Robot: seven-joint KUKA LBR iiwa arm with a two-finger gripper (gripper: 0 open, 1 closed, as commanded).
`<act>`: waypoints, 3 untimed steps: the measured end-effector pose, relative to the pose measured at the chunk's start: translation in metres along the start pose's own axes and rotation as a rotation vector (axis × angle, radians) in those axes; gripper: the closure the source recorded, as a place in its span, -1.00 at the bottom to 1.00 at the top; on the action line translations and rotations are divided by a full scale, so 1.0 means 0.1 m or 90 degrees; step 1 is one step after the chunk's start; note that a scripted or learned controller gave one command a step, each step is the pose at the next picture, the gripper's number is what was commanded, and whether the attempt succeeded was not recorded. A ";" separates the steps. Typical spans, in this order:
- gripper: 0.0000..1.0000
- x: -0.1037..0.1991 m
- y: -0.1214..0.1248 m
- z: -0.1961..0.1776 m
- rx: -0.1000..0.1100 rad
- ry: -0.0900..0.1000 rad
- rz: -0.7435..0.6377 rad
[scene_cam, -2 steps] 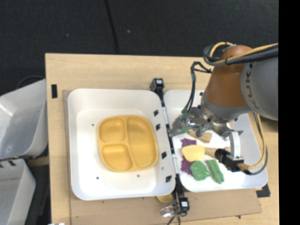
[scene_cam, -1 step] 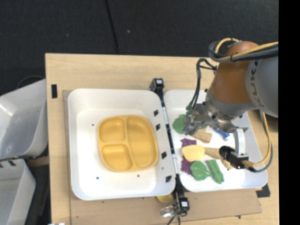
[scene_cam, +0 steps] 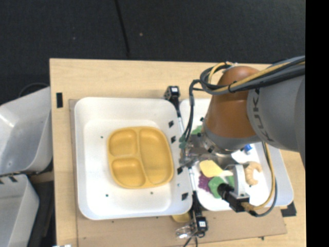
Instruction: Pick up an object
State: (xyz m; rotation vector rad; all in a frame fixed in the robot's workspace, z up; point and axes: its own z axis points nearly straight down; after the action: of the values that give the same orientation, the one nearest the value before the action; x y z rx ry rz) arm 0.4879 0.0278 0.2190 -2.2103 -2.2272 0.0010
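Note:
The right bin (scene_cam: pixel 281 185) holds several small objects: a pale yellow piece (scene_cam: pixel 209 168), a purple piece (scene_cam: pixel 204 183), a green piece (scene_cam: pixel 216 184) and a beige curved toy (scene_cam: pixel 252 173). The arm's orange-banded wrist (scene_cam: pixel 231 107) hangs over this bin and hides much of it. Below the wrist, my gripper (scene_cam: pixel 191 156) sits low at the bin's left edge, just left of the pale yellow piece. I see nothing clearly held in it.
A yellow divided plate (scene_cam: pixel 140 156) lies in the middle of the left bin (scene_cam: pixel 82 138). A small blue bit (scene_cam: pixel 248 148) and a green bit (scene_cam: pixel 197 131) peek out beside the wrist. Black cables loop around the arm. A dark floor surrounds the wooden bench.

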 end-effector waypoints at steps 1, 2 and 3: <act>1.00 0.38 0.03 -0.57 -0.005 0.000 0.000; 1.00 0.35 0.03 -0.64 -0.002 -0.002 0.001; -1.00 0.35 0.03 -0.64 -0.002 -0.002 0.001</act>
State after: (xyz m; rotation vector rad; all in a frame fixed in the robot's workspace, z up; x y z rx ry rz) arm 0.4909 0.0622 0.2827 -2.2157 -2.2284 0.0012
